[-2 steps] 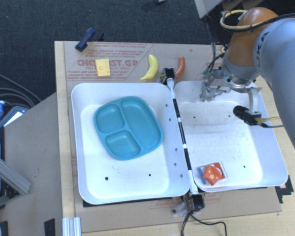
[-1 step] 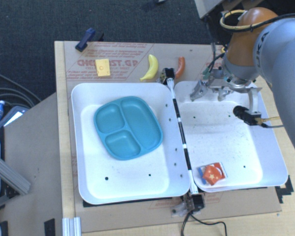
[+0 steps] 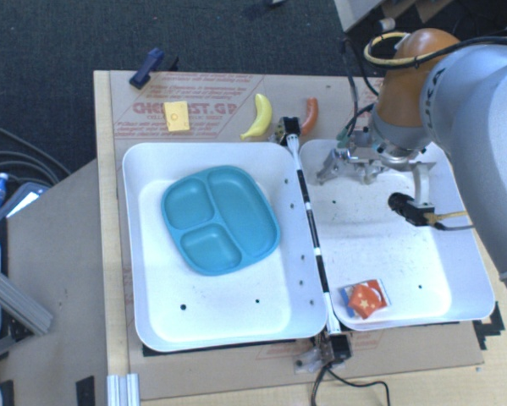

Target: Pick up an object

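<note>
Camera view: gripper (image 3: 348,166) jaws seemingly apart, empty.

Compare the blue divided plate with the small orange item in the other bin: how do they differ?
The blue plate is far larger than the orange item. The plate is a single pale blue; the orange item is orange-red with white marks. The plate lies near the middle of the left bin; the orange item sits by the near left corner of the right bin. Both lie free of the gripper.
</note>
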